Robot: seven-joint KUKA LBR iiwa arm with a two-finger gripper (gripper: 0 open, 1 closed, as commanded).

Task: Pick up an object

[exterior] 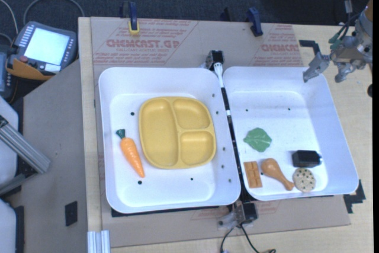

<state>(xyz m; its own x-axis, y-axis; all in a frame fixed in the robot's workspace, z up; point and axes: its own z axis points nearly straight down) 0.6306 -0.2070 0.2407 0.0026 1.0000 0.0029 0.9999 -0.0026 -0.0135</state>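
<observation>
— Two shallow white plastic bins side by side: left bin (112, 127), right bin (331, 121). In the left one, a big yellow plastic plate with three sections (176, 131), and beside it a small orange toy carrot with a green top (131, 154).

— And in the right one?

— Five little toys near the front wall. Flat green leaf (257, 139), brown toy drumstick (277, 173), small black block (306, 158), round speckled cookie (304, 179), tan wafer strip (252, 174).

— And the grey two-finger gripper (327, 69)?

— Up over the far right corner of the right bin. Fingers spread wide, nothing between them.

— So, which step?

— Probably just starting. Nothing picked yet. Next: choose a toy, maybe the leaf, lying apart from the others. Move over it, go down, squeeze.
</observation>
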